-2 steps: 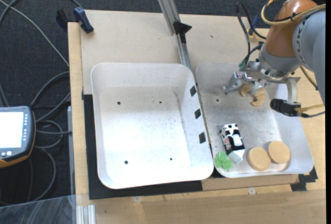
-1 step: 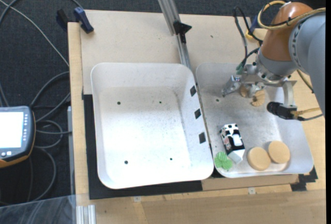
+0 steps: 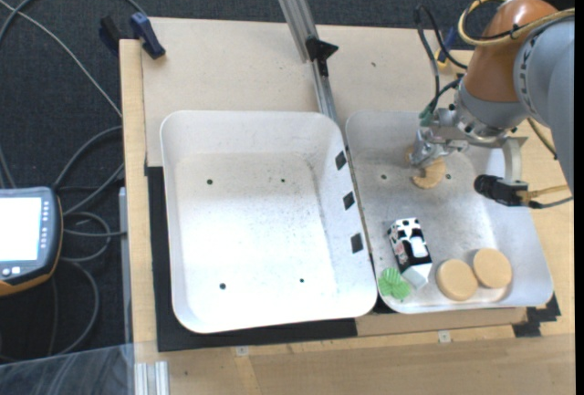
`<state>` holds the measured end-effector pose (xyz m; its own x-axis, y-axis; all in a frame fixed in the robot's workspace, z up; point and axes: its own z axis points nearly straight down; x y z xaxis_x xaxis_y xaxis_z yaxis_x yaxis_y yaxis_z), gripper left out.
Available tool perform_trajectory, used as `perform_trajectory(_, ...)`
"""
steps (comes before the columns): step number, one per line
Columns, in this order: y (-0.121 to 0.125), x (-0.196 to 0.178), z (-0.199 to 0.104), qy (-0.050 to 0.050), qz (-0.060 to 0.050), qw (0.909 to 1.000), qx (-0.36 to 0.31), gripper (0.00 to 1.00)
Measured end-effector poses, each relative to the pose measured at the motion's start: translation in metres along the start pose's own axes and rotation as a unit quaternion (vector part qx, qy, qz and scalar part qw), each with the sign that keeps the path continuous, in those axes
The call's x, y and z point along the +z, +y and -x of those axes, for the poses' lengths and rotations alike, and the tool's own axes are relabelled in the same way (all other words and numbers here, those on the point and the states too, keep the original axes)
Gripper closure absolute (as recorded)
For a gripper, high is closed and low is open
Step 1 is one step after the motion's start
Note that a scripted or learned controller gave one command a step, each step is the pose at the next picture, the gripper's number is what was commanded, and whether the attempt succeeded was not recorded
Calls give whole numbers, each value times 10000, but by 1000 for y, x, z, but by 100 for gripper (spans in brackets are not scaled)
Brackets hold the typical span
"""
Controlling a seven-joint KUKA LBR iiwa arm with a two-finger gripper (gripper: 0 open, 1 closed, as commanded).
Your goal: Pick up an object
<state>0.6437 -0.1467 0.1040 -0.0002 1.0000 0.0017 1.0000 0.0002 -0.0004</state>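
At the near edge of the wooden surface (image 3: 228,65), two shallow white bins are set side by side on a dark mat. In the near corner of the right bin (image 3: 456,229), two round tan discs are seen touching each other, one (image 3: 456,279) slightly nearer than the other (image 3: 492,268). Just to their left, a small green item (image 3: 394,284) is lodged against the bin's near-left wall. A little black-and-white box (image 3: 410,244) is laid touching the green item and runs away from it toward the middle of the bin. The left bin (image 3: 255,229) is marked only by a few dark specks on its floor.

Further back in the right bin, a tan round piece (image 3: 429,174) is found on the bin floor, well apart from the other things. The tool (image 3: 426,156) is positioned directly over it and appears to be in contact with its top. Whether the tool is apart, together or clamped on the piece cannot be told, since the contact is hidden by the wrist. The grey arm with its orange band (image 3: 511,28) is brought in from the right.

Beyond the bins, a slanted aluminium rail (image 3: 292,1) is fixed at the middle of the surface, and a blue clamp (image 3: 146,33) is fastened at the far-left corner. A handheld screen (image 3: 23,233) is seen off the surface at the left.
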Motion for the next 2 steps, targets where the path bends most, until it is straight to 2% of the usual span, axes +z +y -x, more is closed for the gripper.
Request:
perform_trajectory(1, -3, -64, 2, -18, 43, 10000, 1, 100)
perform_trajectory(2, 6, -120, -4, -14, 27, 10000, -8, 100)
